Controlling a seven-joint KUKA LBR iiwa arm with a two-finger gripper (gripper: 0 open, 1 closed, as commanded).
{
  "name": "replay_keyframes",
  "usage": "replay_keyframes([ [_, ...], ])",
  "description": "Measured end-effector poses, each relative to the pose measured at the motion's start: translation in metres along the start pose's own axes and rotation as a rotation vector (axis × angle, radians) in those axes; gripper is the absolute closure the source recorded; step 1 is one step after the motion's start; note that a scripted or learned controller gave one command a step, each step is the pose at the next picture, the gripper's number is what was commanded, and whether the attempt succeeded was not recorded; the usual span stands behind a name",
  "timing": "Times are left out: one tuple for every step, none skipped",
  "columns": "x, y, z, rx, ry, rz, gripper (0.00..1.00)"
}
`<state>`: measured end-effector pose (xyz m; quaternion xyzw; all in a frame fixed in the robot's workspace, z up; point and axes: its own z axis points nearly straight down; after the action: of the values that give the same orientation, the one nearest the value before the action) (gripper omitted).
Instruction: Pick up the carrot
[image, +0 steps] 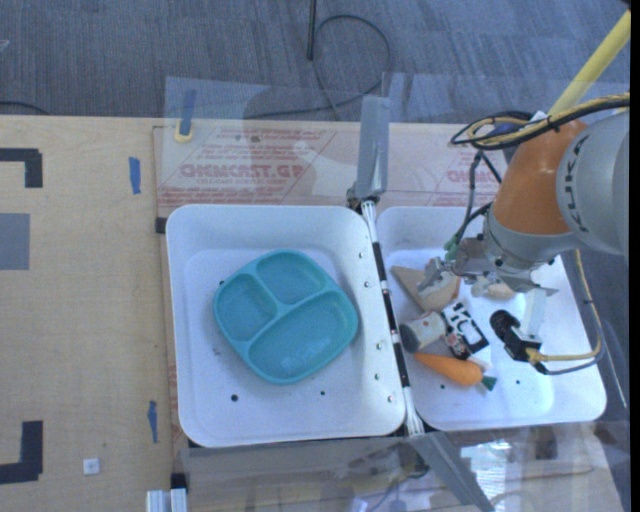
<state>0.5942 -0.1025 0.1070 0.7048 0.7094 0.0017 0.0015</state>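
Observation:
The carrot (450, 369) is orange with a small green end and lies flat in the right bin (575, 400), near its front left. My gripper (472, 305) hangs below the grey and orange wrist, over the middle of that bin. It sits just behind and slightly right of the carrot. The wrist and cables hide the gripper's lower part, and nothing shows in its grasp.
A tan wedge-shaped piece (424, 285) and a small pale cylinder (424, 329) lie in the right bin, left of the gripper and behind the carrot. The left bin (190, 300) holds a teal divided plate (286, 315). A ridge (385, 310) separates the bins.

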Motion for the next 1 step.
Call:
replay_keyframes([
  [0.0066,-0.0785,-0.0438,0.007,0.001,0.061,0.00],
])
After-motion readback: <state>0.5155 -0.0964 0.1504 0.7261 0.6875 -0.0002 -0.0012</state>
